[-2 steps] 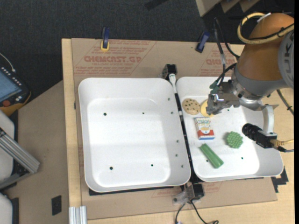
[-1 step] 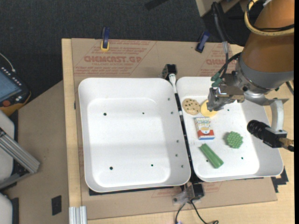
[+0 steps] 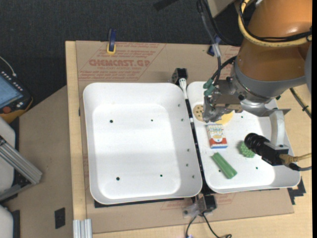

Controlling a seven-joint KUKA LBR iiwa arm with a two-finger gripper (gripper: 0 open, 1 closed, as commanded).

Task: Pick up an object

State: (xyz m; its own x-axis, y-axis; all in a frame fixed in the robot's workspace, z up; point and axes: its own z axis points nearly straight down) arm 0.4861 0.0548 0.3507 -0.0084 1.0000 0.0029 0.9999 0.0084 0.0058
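Nearest me, a green stick (image 3: 224, 165) lies slantwise at the near side of the right bin (image 3: 247, 180), with a small red, white and blue box (image 3: 217, 136) just beyond it and a green lump (image 3: 246, 149) to its right. The gripper (image 3: 213, 114) hangs low over that bin's far left part, just past the box, between a tan perforated disc (image 3: 198, 112) and a yellow piece (image 3: 227, 117); whether it is clenched on anything I cannot tell. The left bin (image 3: 133, 148) sits alongside.

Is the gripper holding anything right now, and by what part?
Cannot tell. The gripper sits low just above the box, hiding any hold.
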